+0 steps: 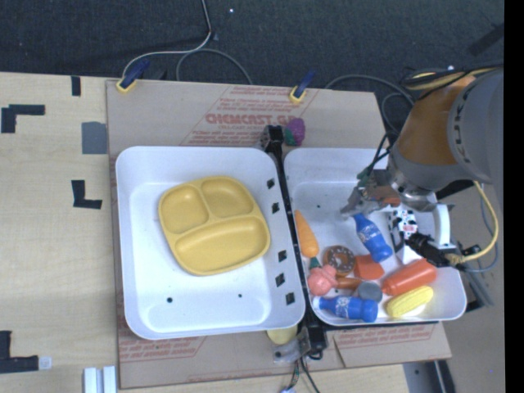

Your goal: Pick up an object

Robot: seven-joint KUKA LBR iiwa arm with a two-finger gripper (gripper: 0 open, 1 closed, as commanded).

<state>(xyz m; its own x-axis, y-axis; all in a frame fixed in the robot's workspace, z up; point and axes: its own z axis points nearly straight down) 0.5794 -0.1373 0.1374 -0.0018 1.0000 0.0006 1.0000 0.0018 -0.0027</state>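
So the grey arm with the orange band [442,133] is reaching in from the right side of the frame, and its two-finger gripper [366,201] is hanging low over the upper part of the right shallow white plastic bin [327,174]. Honestly can't tell whether the fingers are apart or together; the dark metal bits there are blurring into each other.

Just below and right of the gripper, a small blue plastic bottle with a white band [372,237] is lying tilted in the bin, its top end right up by the fingertips. Whether it's being touched or gripped, I can't make out.

The rest of that bin is toy food clutter, all smooth and glossy looking: a tapered orange carrot [305,233] lying along the left wall, a round brown donut with sprinkles [339,259], a pink lumpy piece [320,281], a second blue bottle-shaped thing [350,307] lying flat near the bottom wall, a fat red-orange sausage shape [408,277] and a bumpy yellow corn cob [408,302] in the lower right corner. A little black-and-white figure [402,220] is sitting right of the tilted bottle.

The left white bin [135,219] is holding a matte yellow divided plate with three compartments [214,223], rounded corners, sitting a bit askew. Both bins are resting on a brown cardboard sheet [196,113] clamped at the top edge.
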